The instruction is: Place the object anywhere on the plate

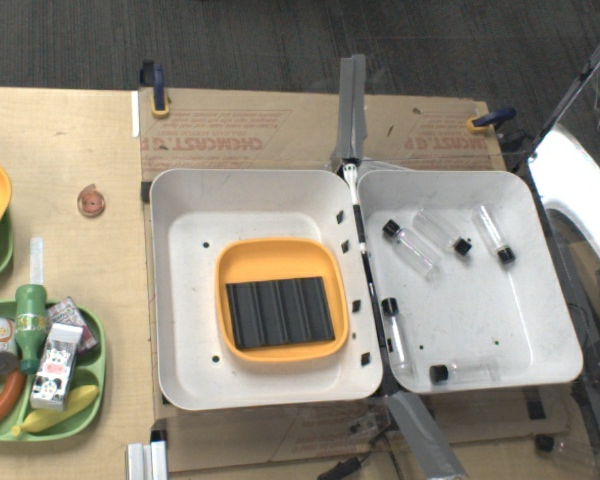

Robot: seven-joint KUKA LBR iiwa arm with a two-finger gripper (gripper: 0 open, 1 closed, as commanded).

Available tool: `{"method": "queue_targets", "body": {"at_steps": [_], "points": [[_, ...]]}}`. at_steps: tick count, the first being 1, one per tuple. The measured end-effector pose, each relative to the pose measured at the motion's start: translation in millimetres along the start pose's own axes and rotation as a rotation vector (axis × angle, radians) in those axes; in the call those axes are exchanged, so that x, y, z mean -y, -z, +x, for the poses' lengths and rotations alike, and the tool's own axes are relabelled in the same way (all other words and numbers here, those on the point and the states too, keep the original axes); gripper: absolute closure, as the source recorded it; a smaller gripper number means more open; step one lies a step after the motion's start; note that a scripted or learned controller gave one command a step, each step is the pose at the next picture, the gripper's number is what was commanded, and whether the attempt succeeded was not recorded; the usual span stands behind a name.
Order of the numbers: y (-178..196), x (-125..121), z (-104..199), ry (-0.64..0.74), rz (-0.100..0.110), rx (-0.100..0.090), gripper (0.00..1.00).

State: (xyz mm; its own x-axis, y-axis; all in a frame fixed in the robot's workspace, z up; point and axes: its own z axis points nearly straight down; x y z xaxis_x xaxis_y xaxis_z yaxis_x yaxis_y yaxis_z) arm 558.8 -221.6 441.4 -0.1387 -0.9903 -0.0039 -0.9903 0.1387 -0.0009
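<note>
Gripper's state I cannot tell; the orange plate (279,252) sits in the left bin (183,298), with black-capped vials (411,247) at its three o'clock in the right bin (525,313).

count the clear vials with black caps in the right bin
5 vials: three in the far part, one along the left wall, one at the near edge.
</note>
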Motion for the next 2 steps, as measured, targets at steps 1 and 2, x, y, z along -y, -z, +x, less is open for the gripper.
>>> {"method": "queue_targets", "body": {"at_steps": [1, 2], "points": [[-0.1, -72.2, 10.2, 0.197, -0.001, 0.000, 1.00], [-1.2, -38.3, -2.2, 0.485, -0.001, 0.001, 1.00]]}}
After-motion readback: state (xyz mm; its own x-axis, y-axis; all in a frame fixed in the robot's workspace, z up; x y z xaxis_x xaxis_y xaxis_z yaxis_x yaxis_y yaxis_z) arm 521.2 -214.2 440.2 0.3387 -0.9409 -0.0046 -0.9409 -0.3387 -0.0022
